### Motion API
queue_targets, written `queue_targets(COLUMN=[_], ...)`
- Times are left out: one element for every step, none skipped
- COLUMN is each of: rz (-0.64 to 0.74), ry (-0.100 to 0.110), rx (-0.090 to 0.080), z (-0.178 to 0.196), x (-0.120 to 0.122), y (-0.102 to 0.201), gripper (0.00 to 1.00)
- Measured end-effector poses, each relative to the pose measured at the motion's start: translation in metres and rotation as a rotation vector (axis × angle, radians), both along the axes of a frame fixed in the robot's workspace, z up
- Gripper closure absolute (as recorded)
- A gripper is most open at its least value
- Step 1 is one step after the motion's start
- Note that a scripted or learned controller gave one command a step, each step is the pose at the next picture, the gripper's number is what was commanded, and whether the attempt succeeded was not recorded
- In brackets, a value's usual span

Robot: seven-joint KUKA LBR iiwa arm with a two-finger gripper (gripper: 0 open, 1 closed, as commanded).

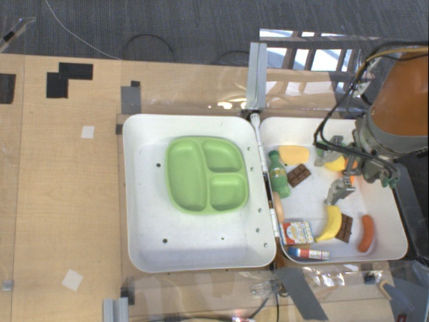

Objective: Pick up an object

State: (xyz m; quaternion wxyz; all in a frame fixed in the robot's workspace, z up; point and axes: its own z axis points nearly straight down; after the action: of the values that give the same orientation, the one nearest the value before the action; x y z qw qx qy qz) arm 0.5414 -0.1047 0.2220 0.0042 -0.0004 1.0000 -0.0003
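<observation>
Care over the descent matters most: the gripper (pixel 340 192) hangs just above the banana (pixel 330 224) in the right bin (pixel 395 247), so I would centre over the banana, clear of the chocolate bar (pixel 344 228) touching it. Its fingers look parted, holding nothing.

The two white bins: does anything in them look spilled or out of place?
Nothing stands out. The green plate lies flat in the left bin; the banana, sausage and green bottle lie loose in the right bin.
</observation>
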Motion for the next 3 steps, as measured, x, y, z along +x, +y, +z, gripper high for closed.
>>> queue_targets(rz=[0.19,0.188,0.248], ry=[-0.005,-0.006,-0.005], rx=[-0.004,-0.001,-0.005], z=[-0.124,-0.133,-0.133], x=[0.011,0.086,0.053], y=[-0.061,-0.028,-0.066], gripper=[0.0,0.0,0.0])
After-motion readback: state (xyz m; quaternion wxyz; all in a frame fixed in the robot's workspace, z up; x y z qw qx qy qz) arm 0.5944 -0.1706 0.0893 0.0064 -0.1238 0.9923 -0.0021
